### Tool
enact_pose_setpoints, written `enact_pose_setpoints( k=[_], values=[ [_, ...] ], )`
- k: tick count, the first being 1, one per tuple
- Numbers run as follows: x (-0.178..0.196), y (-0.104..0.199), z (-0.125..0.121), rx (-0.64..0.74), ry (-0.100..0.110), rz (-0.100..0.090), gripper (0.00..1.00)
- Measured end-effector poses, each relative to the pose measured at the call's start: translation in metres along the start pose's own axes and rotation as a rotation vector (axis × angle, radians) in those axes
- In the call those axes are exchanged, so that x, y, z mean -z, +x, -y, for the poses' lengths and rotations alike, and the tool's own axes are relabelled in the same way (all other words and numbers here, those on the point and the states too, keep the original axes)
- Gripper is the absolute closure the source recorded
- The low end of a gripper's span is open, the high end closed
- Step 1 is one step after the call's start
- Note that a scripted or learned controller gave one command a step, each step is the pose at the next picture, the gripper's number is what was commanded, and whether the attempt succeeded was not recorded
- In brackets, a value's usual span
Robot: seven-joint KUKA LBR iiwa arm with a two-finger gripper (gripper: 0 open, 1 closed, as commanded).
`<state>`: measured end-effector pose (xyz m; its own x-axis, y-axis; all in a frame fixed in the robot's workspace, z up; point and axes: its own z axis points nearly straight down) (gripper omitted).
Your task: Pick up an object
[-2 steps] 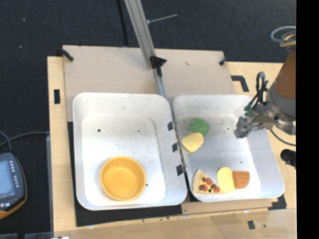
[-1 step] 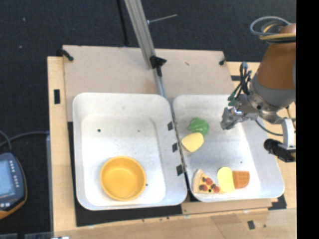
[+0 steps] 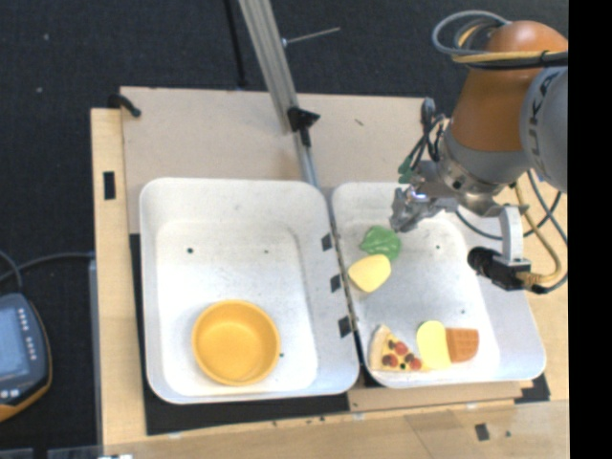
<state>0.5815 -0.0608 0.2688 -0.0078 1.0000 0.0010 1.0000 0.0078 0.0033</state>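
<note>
In the camera view, the end effector (image 3: 406,210) hangs over the back of the right bin (image 3: 497,352), just above the green toy (image 3: 381,241), and I cannot tell how its tips stand. The green toy touches the pale yellow lemon-shaped piece (image 3: 369,273) and lies near the wall between the bins. A descent that is a little off could push the toy away, or strike the wall and close on nothing.

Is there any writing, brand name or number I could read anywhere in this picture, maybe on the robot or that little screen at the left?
None can be read. The handheld screen device at the left edge is too blurred to read.
</note>
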Motion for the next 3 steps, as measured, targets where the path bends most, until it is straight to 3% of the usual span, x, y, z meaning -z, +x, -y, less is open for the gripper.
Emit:
enact_pose_setpoints(
  k=[3],
  values=[
    [-0.026,0.141,-0.072,-0.005,0.003,0.002,1.00]
  ],
)
